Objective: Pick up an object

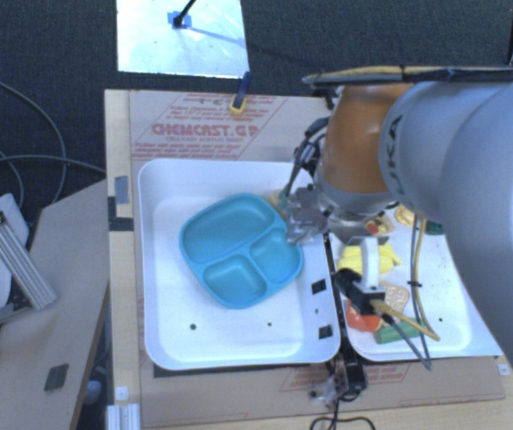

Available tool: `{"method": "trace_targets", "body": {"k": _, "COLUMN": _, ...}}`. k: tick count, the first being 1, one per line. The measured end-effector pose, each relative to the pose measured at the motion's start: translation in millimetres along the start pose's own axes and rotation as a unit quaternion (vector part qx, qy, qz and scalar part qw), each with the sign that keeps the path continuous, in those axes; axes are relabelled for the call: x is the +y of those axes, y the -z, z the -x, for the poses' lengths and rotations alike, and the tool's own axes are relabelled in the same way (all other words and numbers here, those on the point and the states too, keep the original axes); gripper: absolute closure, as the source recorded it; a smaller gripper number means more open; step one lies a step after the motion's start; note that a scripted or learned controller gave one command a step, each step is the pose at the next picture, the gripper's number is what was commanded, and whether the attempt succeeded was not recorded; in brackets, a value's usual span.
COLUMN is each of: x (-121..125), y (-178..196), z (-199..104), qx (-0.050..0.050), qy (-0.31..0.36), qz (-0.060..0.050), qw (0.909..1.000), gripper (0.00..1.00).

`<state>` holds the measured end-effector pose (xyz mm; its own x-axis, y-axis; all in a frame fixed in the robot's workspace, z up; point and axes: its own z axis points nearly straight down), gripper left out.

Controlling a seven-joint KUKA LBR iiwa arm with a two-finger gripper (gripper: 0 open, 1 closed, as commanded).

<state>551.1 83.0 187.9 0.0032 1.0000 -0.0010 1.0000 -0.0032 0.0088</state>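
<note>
A light blue divided plate (238,253) lies tilted in the left white bin (171,330). My gripper (295,220) hangs low at the plate's upper right rim, close beside the wall between the two bins. The grey arm with its orange band (359,146) covers the back of the right bin (448,330). In that bin lie a yellow toy (370,260), a red piece (361,319), a green piece (390,334) and a tan waffle-like piece (397,296). Nothing shows as held in the gripper.
Thin wooden sticks (406,319) lie across the toys at the front of the right bin. A black clip (320,287) sits on the bins' shared wall. Cardboard (207,128) lies under the bins, and a shiny sheet (180,25) lies behind them.
</note>
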Motion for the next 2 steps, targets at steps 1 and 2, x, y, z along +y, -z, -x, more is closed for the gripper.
{"method": "trace_targets", "body": {"k": 1, "x": -2, "y": 7, "z": -3, "qx": 0.001, "qy": 0.003, "qz": -0.003, "qw": 1.0000, "gripper": 1.00}}
{"method": "trace_targets", "body": {"k": 2, "x": -52, "y": 29, "z": -21, "qx": 0.001, "qy": 0.004, "qz": -0.004, "qw": 1.0000, "gripper": 1.00}}
